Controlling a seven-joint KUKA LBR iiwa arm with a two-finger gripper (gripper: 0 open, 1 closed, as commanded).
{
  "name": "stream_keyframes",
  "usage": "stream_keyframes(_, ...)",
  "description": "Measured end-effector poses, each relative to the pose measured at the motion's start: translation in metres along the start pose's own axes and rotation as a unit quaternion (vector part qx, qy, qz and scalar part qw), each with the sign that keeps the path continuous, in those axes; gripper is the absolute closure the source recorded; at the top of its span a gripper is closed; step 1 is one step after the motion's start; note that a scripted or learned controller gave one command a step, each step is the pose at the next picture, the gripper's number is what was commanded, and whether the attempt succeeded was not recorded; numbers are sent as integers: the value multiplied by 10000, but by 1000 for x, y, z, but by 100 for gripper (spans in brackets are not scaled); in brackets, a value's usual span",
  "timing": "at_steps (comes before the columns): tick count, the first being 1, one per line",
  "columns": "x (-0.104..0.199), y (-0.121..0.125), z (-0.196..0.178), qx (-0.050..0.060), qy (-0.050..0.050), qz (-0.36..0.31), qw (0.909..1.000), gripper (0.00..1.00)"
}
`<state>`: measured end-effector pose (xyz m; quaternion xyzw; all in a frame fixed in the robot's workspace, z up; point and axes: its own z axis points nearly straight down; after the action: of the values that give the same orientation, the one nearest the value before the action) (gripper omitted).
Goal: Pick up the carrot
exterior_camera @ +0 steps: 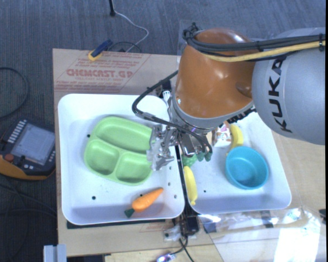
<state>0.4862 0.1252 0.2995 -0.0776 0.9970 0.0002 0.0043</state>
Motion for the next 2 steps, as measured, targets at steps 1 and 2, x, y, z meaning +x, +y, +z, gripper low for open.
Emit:
stream_keyframes(1,-1,-75,8,2,30,-1348,9909,100)
stream_keyframes(2,8,-108,76,-10,48,-2459,9693,100)
